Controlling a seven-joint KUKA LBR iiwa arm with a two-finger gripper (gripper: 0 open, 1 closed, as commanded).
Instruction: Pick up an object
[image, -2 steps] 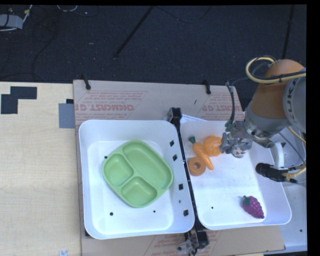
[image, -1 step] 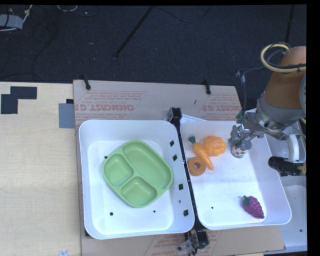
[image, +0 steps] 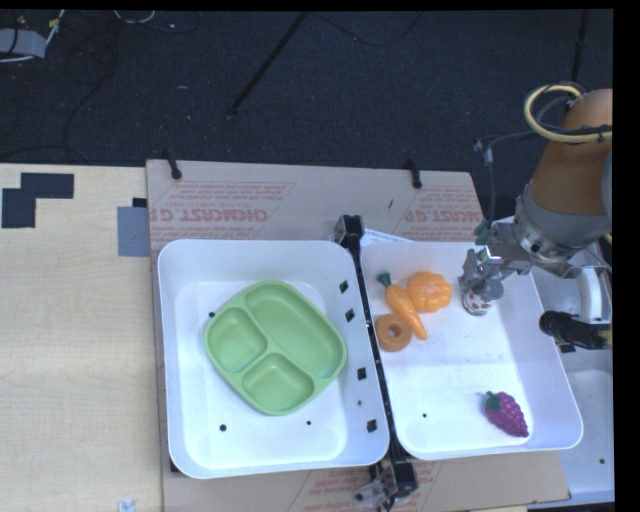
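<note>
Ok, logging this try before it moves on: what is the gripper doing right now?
Gripper: low over the right bin, beside the orange toys; open or closed cannot be told, and nothing visibly held.

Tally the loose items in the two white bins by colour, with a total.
Green: 1, the light green plastic divided plate in the left bin.
Orange: 3, the orange toy carrot, the orange toy pepper-like lump and the orange ring, clustered in the right bin.
Purple: 1, the purple toy grape bunch, right bin.
Total: 5

Grey arm (image: 560, 215), orange band, metallic claw (image: 481, 290).
</note>
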